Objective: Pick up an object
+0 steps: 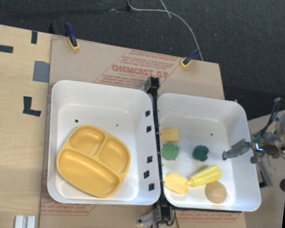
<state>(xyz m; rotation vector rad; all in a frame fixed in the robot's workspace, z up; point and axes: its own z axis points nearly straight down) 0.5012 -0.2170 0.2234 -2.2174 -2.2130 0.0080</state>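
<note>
1. Broadly, a brown board [138, 68] covers the bench and carries both bins; a blue-and-yellow clamp [71, 36] grips its far left corner, and a second clamp [190, 57] sits further right on the far edge.
2. The left bin [61, 95] and the right bin [236, 115] sit side by side, with their inner walls touching along the middle.
3. A yellow plate [94, 159] with three compartments lies flat in the left bin, towards the near side.
4. The arm [278, 147] comes in from the right, over the right bin's right rim.
5. The gripper [234, 150] hangs just inside that rim, pointing left. It is apart from every object, and nothing shows in its grasp. Whether it is open or closed cannot be told.
6. A yellow scoop [204, 175] lies at a slant in the near part of the right bin, its flat head towards the dividing wall.
7. A tan ball [216, 192] sits just beside the scoop's handle, near the bin's near right corner.
8. A yellow block [169, 135] lies against the dividing wall.
9. A light green ball [170, 151] sits just nearer than the block, almost touching it.
10. A dark green ball [200, 153] rests mid-bin, between the light green ball and the gripper. It is the object nearest the gripper.
</note>
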